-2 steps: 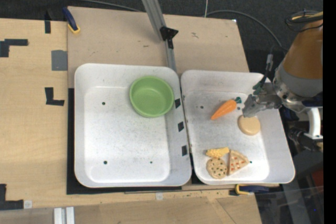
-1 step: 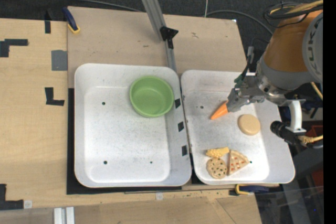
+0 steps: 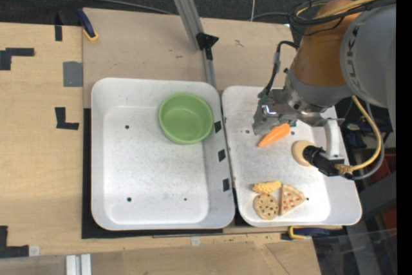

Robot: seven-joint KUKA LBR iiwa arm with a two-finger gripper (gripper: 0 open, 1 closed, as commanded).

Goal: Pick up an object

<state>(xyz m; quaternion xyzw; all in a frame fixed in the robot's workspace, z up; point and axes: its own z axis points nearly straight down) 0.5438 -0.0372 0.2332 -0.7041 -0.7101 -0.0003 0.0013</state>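
Two white bins sit side by side: the left bin holds a green bowl. Over the right bin the gripper half hides an orange carrot; finger state unclear. Cracker pieces lie near the front rim

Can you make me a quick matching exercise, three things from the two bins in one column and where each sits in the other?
Things:
1. green bowl
2. carrot
3. pizza slice

Places:
A. near end of the right bin
B. far part of the left bin
C. right bin, just below the tool

Pairs: 1-B, 2-C, 3-A
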